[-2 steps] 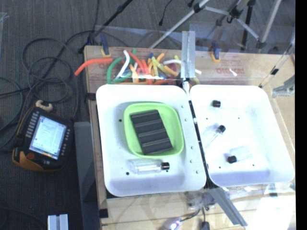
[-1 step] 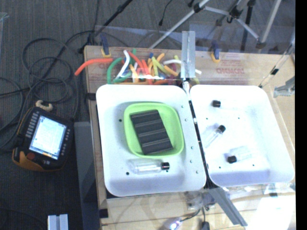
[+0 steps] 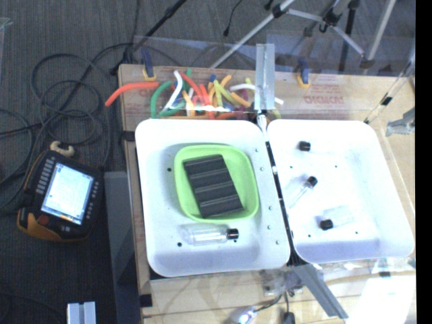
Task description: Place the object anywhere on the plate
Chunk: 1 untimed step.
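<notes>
A square lime-green plate [image 3: 251,184] sits in the middle of the left white bin [image 3: 154,201]. On the plate lies a dark grey ridged block [image 3: 213,186], slightly turned, covering most of the plate's centre. Just in front of the plate, on the bin floor, a clear vial with a black cap [image 3: 210,235] lies on its side, apart from the plate. The right white bin [image 3: 378,181] holds three more clear vials with black caps: one at the back [image 3: 304,146], one in the middle [image 3: 309,182] and one toward the front [image 3: 328,224].
Coloured foam tubes [image 3: 202,94] lie in a tangle behind the left bin. A metal post [image 3: 265,79] rises at the back between the bins. A teach pendant [image 3: 64,196] and cables lie on the floor to the left.
</notes>
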Motion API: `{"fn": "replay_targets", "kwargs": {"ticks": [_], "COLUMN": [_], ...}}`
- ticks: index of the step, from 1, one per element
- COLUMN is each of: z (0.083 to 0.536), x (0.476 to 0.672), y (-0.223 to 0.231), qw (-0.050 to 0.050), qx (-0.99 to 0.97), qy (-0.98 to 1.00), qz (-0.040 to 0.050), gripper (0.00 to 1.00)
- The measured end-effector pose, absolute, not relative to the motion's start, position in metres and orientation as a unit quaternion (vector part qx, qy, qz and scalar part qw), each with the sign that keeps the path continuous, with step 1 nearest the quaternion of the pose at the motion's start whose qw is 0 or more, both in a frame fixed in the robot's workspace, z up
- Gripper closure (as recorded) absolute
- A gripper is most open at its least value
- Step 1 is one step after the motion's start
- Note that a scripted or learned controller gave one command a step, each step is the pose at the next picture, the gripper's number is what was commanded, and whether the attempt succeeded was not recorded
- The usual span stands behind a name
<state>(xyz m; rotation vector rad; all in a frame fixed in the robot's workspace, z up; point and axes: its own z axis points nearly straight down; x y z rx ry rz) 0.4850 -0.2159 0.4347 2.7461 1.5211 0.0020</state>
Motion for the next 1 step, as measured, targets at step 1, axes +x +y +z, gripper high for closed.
{"fn": "replay_targets", "kwargs": {"ticks": [1], "z": [0.4353], "x": [0.4856], "y": [-0.2134], "qw": [0.002], "qx": [0.9], "qy": [0.436], "qz": [0.001], "gripper": [0.0]}}
